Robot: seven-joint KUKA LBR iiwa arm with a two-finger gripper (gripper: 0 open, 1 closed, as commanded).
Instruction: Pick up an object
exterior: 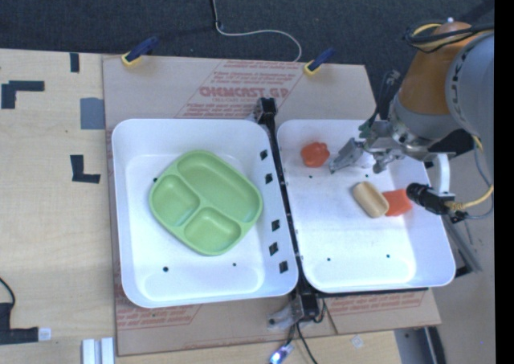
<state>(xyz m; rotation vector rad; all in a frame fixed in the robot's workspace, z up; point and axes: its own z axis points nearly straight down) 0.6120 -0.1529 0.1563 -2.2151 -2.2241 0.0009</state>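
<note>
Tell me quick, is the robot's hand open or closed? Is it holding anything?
Hand: open, holding nothing. It hangs over the right bin, between the orange ball and the tan roll.

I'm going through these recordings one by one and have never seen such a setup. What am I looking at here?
This is a single camera fixed above a bench, looking down at a slant. The grey machine with the orange band is a robot arm, reaching in from the right. Its gripper hangs above the right bin, and nothing is seen between its jaws. In that bin lie an orange-red lump, a tan bread-like roll and a small orange-red piece touching the roll. The left bin holds a green divided plate. The arm's job is to pick something up.
</note>
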